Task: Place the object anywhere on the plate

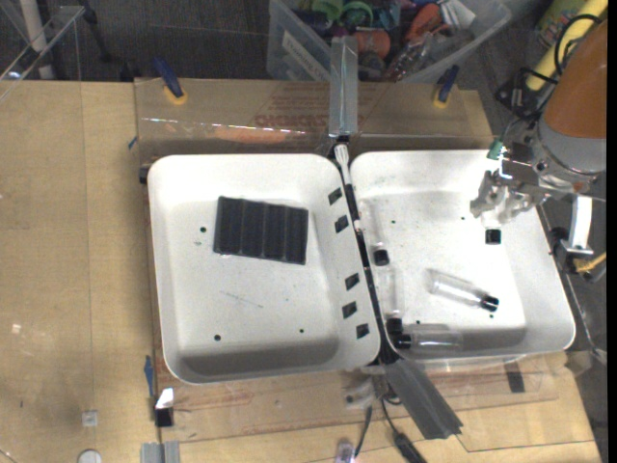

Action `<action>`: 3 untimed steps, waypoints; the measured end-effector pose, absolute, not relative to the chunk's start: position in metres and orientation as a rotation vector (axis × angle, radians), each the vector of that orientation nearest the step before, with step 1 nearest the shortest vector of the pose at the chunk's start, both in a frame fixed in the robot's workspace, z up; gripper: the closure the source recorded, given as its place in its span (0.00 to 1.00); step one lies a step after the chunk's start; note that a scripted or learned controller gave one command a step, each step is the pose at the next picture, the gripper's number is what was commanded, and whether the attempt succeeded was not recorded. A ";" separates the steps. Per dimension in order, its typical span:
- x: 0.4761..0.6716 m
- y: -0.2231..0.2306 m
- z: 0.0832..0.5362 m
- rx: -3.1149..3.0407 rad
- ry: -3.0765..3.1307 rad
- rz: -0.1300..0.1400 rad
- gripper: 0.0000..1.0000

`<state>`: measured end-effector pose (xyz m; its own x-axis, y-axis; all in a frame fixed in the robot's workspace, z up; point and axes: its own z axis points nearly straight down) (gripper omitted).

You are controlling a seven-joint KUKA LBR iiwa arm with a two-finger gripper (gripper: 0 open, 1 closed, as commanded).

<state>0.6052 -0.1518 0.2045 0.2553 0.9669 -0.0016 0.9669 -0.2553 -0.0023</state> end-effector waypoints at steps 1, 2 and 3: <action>0.593 -0.129 0.230 -2.827 -1.371 0.003 1.00; 0.581 -0.120 0.287 -3.069 -0.667 0.004 1.00; 0.588 -0.126 0.179 -2.996 -0.931 0.007 1.00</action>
